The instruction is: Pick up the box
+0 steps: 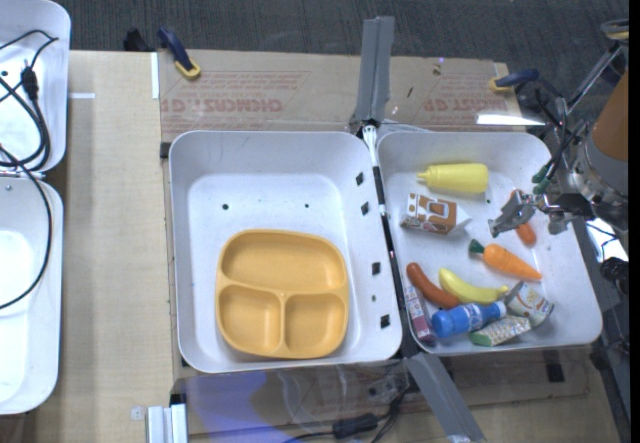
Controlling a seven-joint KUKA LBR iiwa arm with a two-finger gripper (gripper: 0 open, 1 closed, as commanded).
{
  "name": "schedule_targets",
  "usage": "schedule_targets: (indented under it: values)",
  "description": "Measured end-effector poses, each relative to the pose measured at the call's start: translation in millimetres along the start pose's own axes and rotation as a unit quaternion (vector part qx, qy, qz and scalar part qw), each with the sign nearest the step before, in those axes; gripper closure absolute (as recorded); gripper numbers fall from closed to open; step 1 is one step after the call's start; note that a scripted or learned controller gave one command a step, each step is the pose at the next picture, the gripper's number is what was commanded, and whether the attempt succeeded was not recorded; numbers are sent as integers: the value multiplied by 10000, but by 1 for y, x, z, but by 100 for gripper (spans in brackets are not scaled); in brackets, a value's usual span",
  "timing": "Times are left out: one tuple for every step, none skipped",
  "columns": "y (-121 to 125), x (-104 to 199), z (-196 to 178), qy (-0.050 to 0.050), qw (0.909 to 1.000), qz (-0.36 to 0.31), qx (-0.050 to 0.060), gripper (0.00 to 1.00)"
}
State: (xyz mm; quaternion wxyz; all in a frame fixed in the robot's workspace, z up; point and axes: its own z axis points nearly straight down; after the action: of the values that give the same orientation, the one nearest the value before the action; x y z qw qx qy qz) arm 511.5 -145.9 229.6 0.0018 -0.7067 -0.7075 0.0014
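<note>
The box (432,214) is a small white and brown carton lying in the upper middle of the right bin (566,329), just below a yellow mustard bottle (455,177). My gripper (512,219) hangs over the right part of that bin, about a carton's length to the right of the box and apart from it. It is open, with nothing between its fingers. A small orange piece (527,233) lies right under it.
The right bin also holds a carrot (510,261), a banana (468,286), a red sausage (428,286), a blue bottle (465,319) and small packets (528,303). A yellow divided plate (283,292) lies in the left bin (190,231).
</note>
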Motion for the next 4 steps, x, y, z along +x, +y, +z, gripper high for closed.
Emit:
schedule_targets:
  values:
    - [114, 8, 100, -8, 10000, -49, -11, 0]
    - [148, 80, 37, -7, 9956, 938, -19, 0]
    - [61, 1, 119, -6, 9927, 1200, -127, 0]
    - [146, 49, 138, -2, 9855, 1695, 24, 0]
